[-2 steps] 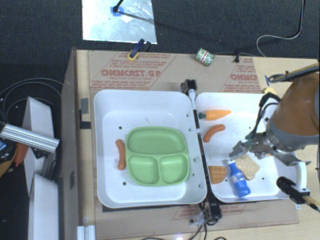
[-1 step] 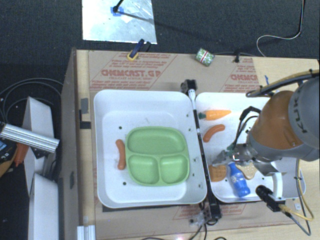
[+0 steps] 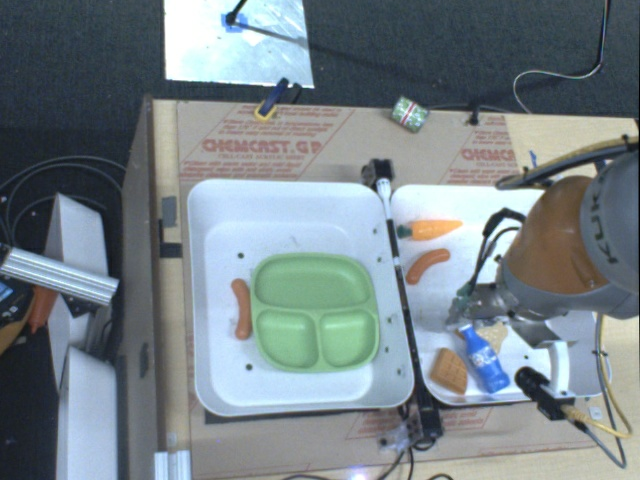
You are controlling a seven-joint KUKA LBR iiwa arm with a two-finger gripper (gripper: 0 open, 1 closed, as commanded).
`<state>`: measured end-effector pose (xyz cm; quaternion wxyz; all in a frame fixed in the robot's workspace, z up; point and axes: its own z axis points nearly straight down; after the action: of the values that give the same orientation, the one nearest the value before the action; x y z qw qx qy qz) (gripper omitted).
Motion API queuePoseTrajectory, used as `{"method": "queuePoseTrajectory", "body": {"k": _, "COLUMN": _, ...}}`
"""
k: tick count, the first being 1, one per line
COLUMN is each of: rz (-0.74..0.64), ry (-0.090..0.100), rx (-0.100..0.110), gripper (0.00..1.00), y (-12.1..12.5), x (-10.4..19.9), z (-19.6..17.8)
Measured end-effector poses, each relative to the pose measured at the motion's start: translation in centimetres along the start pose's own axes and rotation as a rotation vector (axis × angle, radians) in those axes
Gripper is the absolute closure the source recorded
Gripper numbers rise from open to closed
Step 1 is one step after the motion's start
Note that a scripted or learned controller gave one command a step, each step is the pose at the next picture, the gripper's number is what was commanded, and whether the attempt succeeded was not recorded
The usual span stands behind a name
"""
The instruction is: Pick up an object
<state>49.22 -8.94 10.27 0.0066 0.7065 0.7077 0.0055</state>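
Arm (image 3: 560, 258) overhangs blue bottle (image 3: 484, 359), cracker (image 3: 450, 370) just beside.

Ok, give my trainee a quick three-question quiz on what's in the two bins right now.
1. True or false: the green tray sits in the left bin.
2. How many sausages are there in all?
3. Which lies nearest the claw: A carrot, B blue bottle, C left sausage?

Key: 1 true. 2 two, one beside the tray, one in the right bin. 3 B.
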Motion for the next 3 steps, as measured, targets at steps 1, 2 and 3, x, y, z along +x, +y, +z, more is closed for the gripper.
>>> {"method": "queuePoseTrajectory", "body": {"k": 1, "rz": -0.002, "ry": 0.002, "rx": 0.015, "gripper": 1.0, "y": 2.6, "x": 3.0, "z": -8.2}}
{"method": "queuePoseTrajectory", "body": {"k": 2, "rz": -0.003, "ry": 0.003, "rx": 0.014, "gripper": 1.0, "y": 6.3, "x": 8.6, "z": -14.2}}
{"method": "queuePoseTrajectory", "body": {"k": 3, "rz": -0.003, "ry": 0.001, "rx": 0.015, "gripper": 1.0, "y": 8.3, "x": 11.1, "z": -11.9}}
